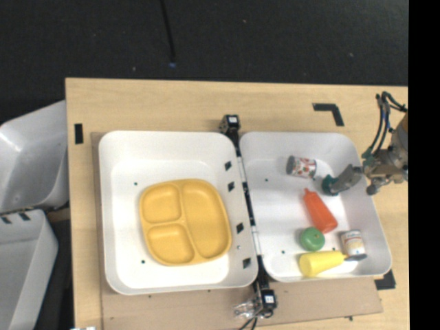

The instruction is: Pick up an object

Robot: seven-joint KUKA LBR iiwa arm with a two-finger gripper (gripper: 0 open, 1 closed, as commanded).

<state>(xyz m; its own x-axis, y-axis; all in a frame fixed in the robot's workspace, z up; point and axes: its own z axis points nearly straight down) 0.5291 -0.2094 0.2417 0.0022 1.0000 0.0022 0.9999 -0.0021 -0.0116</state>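
Tool [342, 179] low inside right bin [275, 253].

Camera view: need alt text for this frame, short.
The gripper hangs over the right bin, near a small can, an orange bottle, a green lid, a yellow cone and a jar. The left bin holds a yellow divided plate.
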